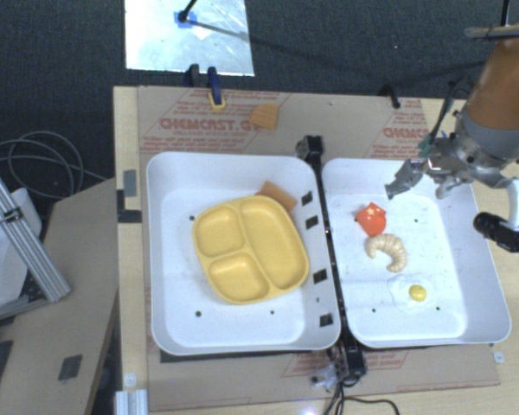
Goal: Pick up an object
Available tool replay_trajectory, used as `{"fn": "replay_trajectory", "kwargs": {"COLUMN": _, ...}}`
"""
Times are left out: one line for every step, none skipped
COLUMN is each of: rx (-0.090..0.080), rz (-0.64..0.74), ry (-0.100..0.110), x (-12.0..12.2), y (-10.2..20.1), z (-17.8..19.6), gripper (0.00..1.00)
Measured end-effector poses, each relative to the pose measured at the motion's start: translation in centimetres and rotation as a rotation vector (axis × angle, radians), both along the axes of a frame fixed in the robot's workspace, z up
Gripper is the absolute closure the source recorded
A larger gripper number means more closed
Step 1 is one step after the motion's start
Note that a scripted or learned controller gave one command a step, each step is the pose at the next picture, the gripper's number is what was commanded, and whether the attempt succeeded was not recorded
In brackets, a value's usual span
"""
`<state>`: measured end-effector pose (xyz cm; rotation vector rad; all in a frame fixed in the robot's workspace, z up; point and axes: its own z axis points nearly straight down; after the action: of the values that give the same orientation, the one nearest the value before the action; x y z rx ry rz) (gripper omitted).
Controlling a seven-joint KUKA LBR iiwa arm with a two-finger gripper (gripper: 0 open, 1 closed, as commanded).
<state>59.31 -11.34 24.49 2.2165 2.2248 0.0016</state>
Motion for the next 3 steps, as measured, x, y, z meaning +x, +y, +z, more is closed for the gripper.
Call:
{"fn": "replay_trajectory", "kwargs": {"rx": 0.000, "rz": -0.003, "ry": 0.004, "x": 0.2, "y": -0.6, "z": -5.7, "gripper": 0.00}}
{"fn": "replay_trajectory", "kwargs": {"rx": 0.000, "rz": -0.003, "ry": 0.003, "x": 1.0, "y": -1.8, "z": -16.6, "gripper": 0.00}}
{"fn": "replay_trajectory", "kwargs": {"rx": -0.001, "rz": -0.001, "ry": -0.003, "x": 1.2, "y": -1.7, "z": -14.9, "gripper": 1.00}}
